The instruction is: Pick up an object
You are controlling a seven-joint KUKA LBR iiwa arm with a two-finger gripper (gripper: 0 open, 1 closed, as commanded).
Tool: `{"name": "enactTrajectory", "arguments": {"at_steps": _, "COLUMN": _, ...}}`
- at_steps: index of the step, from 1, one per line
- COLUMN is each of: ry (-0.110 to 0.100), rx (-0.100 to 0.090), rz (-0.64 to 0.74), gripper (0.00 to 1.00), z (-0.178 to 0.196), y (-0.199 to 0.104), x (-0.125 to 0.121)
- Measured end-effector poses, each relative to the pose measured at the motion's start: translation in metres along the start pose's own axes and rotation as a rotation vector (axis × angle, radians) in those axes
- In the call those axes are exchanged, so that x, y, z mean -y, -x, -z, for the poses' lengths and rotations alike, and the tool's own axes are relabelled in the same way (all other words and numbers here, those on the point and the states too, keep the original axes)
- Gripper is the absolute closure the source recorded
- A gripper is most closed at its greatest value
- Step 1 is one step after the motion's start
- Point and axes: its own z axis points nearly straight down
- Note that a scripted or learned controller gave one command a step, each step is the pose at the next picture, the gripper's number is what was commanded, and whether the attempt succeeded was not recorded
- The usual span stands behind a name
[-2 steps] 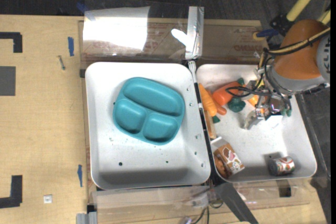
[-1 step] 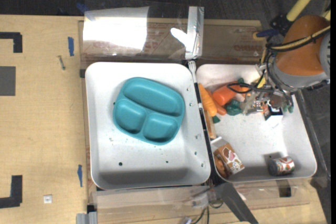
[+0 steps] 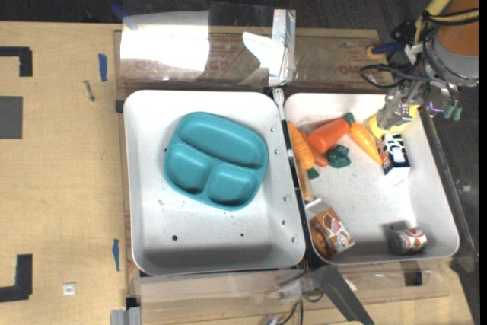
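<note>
My gripper [image 3: 396,114] hangs over the upper right part of the right bin [image 3: 426,198], just above a yellow item [image 3: 378,123] and a black-and-white box [image 3: 395,151]. An orange carrot [image 3: 367,142] lies beside them. An orange-red pepper-like toy [image 3: 329,134] with a green stem rests near the bin's top centre, next to a green piece [image 3: 338,157]. Another orange carrot [image 3: 301,148] lies along the bin's left wall. A brown snack packet [image 3: 332,232] sits at the lower left and a small can [image 3: 409,240] at the lower right.
The left bin [image 3: 144,217] holds a teal divided plate [image 3: 216,158]. A clear plastic sheet [image 3: 205,49] stands behind the bins. The arm's orange band [image 3: 461,30] and cables [image 3: 396,61] are at the upper right.
</note>
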Motion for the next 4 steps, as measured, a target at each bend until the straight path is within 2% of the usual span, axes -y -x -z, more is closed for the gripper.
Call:
{"name": "enactTrajectory", "arguments": {"at_steps": 1, "ry": 0.001, "rx": -0.01, "rz": 0.0, "gripper": 0.0, "z": -0.005, "y": -0.002, "x": 0.0}}
{"name": "enactTrajectory", "arguments": {"at_steps": 2, "ry": 0.0, "rx": -0.003, "rz": -0.039, "gripper": 0.0, "z": -0.122, "y": 0.005, "x": 0.031}}
{"name": "enactTrajectory", "arguments": {"at_steps": 3, "ry": -0.001, "rx": 0.002, "rz": -0.037, "gripper": 1.0, "z": -0.11, "y": 0.007, "x": 0.03}}
{"name": "enactTrajectory", "arguments": {"at_steps": 4, "ry": 0.0, "rx": -0.001, "rz": -0.143, "gripper": 1.0, "z": -0.002, "y": 0.031, "x": 0.006}}
